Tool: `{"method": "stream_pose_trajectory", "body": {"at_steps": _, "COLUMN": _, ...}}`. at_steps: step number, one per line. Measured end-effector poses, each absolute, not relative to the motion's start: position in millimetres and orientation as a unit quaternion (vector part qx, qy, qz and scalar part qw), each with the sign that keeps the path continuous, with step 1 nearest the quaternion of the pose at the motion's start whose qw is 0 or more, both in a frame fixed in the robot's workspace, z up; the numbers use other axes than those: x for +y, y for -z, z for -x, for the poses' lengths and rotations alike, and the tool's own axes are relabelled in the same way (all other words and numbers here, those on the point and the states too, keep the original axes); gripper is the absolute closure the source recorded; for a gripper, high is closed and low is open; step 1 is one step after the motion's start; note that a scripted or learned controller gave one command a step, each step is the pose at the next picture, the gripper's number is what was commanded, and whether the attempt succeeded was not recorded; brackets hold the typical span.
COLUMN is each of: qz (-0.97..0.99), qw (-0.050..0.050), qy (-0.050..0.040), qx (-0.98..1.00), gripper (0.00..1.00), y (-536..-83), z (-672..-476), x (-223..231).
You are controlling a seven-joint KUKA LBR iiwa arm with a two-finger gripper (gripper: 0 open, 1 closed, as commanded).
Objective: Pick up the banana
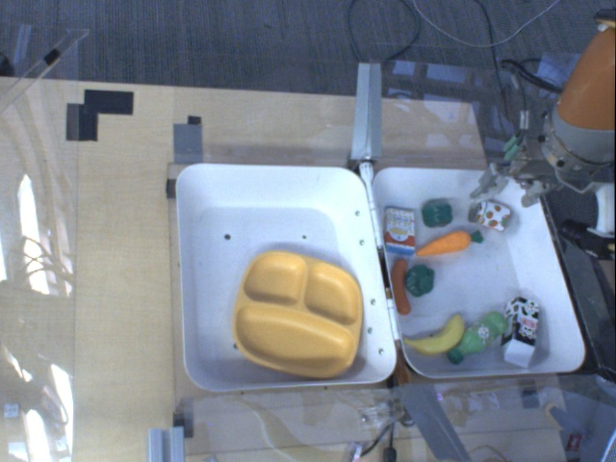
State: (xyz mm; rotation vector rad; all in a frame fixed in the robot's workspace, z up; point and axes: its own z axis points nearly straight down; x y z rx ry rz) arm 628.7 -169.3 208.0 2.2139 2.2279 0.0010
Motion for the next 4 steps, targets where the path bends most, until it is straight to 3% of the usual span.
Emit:
{"method": "stream_pose_trajectory", "body": {"at_steps": 1, "qz": -0.72, "qw": 0.002, "qy": -0.0009, "qx": 0.694, "gripper": 0.0, "y": -218, "z": -670.3, "x": -115}}
{"method": "stream_pose_trajectory", "body": {"at_steps": 2, "qz": -0.665, "qw": 0.0, "qy": -0.0001, "qx": 0.747, "gripper": 0.0, "y": -173, "z": -579.8, "x": -89}}
{"method": "stream_pose_trajectory", "body": {"at_steps": 3, "qz": -0.639, "qw": -0.001, "qy": 0.0002, "qx": 0.77, "gripper": 0.0, "y": -106, "z": -523.7, "x": -93}}
{"method": "stream_pose_trajectory", "body": {"at_steps": 4, "qz": -0.547, "qw": 0.008, "qy": -0.0048, "qx": 0.837, "gripper": 0.0, "y": -89, "z": -493.3, "x": -98}}
